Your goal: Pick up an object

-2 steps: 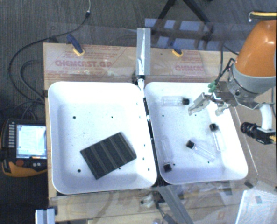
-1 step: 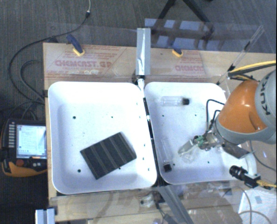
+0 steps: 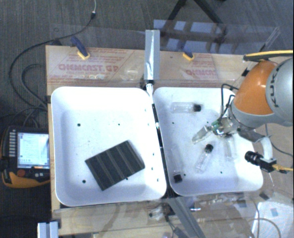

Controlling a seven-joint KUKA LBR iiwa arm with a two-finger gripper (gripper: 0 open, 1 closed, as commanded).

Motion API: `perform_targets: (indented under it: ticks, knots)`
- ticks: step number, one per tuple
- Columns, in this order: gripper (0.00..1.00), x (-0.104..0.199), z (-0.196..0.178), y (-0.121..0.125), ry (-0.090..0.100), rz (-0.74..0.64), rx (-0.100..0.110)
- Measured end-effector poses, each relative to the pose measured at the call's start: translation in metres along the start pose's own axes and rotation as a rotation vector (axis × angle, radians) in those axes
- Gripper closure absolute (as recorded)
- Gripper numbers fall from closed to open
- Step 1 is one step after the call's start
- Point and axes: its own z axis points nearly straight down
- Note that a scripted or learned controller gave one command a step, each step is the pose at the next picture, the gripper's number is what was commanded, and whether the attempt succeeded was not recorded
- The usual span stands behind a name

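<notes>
Two bins: shallow white trays side by side on the desk point(image 3: 55, 78), their inner walls touching down the middle.
Left bin point(image 3: 67, 103): holds a dark ribbed rectangular block point(image 3: 115, 164), lying flat and turned at a slant, toward the near wall.
Right bin point(image 3: 246, 182): holds several small clear vials with dark caps.
Far vial point(image 3: 185, 107): lies on its side near the bin's far wall, dark cap pointing right.
Near vial point(image 3: 204, 155): lies slantwise around the bin's middle, dark cap at its upper end, just below the jaws.
Third vial point(image 3: 229, 148): clear and hard to make out, lying just right of the near vial, close under the arm.
Small dark piece point(image 3: 177, 178): sits near the right bin's near-left corner, well apart from the vials.
Arm point(image 3: 265, 95): grey with an orange band, reaching in from the right over the right bin.
Jaws point(image 3: 209, 131): low over the right bin's middle, pointing left; whether they are parted or closed, and whether anything sits between them, cannot be told, since the pale fingers blur against the white bin floor.
Pendant point(image 3: 27, 155): a handheld screen unit on the floor left of the desk.
</notes>
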Motion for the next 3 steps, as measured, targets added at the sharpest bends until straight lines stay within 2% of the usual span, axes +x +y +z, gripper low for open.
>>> perform_targets:
  ticks: [1,2,3]
  knots:
    - [0.0,-0.015,-0.004,-0.072,0.021,-0.036,-0.005]
    - [0.0,-0.02,0.001,0.035,0.001,-0.23,0.001]
    - [0.0,0.015,0.002,0.11,0.002,-0.332,0.021]
